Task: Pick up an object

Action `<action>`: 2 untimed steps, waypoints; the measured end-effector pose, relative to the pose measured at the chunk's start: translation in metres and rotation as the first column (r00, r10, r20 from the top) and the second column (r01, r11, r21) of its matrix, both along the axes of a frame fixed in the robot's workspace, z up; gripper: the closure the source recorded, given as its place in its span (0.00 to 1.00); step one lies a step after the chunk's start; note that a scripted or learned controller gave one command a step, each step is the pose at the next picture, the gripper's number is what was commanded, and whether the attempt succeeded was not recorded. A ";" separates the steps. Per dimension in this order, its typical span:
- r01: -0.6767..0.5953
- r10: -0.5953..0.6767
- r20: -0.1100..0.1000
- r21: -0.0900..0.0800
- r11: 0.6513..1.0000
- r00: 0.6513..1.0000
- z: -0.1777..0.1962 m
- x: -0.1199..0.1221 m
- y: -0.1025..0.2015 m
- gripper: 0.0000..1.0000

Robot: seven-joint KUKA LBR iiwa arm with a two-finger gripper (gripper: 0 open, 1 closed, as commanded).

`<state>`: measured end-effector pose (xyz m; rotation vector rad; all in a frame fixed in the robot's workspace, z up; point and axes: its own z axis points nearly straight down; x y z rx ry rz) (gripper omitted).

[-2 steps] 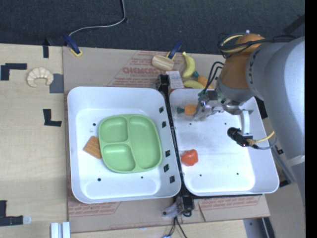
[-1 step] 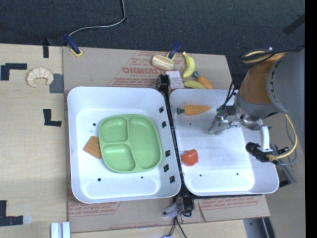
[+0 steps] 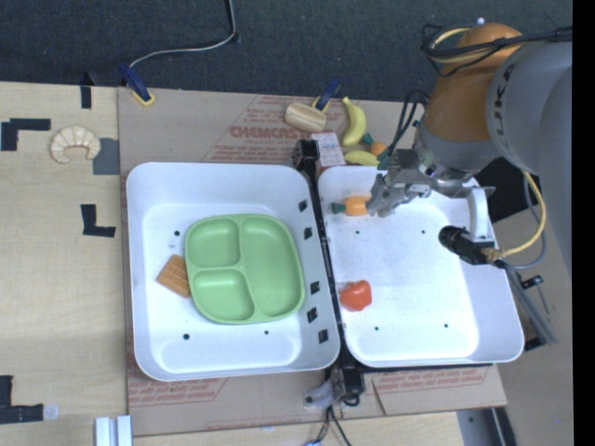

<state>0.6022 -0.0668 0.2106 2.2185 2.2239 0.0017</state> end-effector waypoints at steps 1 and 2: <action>0.001 -0.001 -0.002 0.000 1.000 1.000 -0.001 -0.001 0.000 0.00; 0.002 -0.002 0.002 -0.002 1.000 1.000 -0.125 0.047 -0.029 0.00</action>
